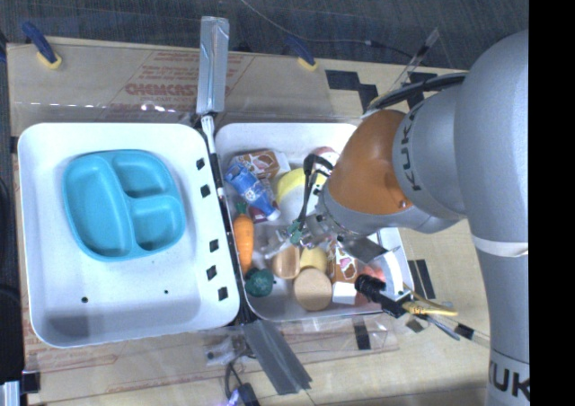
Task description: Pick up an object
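White bins, two: the left bin [36, 242] holds one blue tray [124, 202]; the right bin [269, 305] one carrot [243, 242], one lemon [289, 187]. Tool [305, 232] state: cannot tell.

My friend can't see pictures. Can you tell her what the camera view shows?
A grey robot arm with an orange band reaches down into the right white bin, crowded with toy food like a carrot. The left bin holds a blue divided tray.

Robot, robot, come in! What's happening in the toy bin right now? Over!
Gripper down in the right bin, jaws hidden behind the wrist. Nothing seen held. Carrot, yellow ball, blue packet crowd close. Blue tray sits in left bin.
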`<state>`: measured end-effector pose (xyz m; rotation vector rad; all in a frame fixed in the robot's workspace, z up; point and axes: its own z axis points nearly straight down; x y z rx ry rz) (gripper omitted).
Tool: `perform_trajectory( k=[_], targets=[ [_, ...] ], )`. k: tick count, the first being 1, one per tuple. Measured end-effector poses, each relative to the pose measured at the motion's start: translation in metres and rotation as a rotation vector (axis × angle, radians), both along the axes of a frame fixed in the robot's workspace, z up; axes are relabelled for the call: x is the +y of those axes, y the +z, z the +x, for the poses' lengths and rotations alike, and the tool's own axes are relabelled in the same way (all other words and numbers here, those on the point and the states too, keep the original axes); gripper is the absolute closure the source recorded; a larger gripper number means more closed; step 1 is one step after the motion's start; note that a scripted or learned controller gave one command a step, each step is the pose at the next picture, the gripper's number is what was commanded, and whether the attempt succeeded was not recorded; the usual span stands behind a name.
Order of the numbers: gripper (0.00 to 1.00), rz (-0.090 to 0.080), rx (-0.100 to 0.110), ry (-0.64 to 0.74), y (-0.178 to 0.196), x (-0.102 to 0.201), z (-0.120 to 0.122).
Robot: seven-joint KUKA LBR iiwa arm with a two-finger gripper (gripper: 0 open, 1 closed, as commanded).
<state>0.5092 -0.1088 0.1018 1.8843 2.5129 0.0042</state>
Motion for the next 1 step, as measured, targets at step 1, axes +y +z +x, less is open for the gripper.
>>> perform_trajectory(
  k=[1],
  targets=[
    [1.0,-0.001,0.003,-0.421,0.0903,0.0263,0.0374]
  ],
)
